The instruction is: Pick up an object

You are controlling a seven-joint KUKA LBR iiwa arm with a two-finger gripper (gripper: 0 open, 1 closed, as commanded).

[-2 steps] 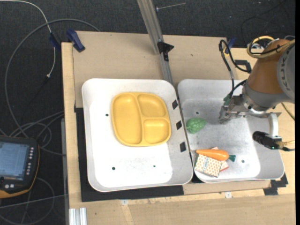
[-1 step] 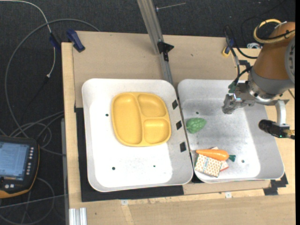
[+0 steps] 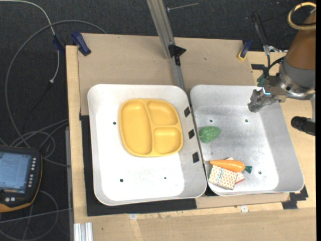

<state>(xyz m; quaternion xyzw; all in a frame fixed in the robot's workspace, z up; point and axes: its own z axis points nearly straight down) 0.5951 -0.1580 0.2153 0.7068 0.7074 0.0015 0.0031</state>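
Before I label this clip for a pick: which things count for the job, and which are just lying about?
For the job:
gripper
green toy
carrot
packet
right bin

Lying about:
yellow tray
left bin
tablet
blue clamp

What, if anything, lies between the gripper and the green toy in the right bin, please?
Nothing visible does. The gripper hangs over the far right part of the right bin, and only bare bin floor separates it from the green toy. The carrot and small patterned packet lie nearer the front edge, off that line.
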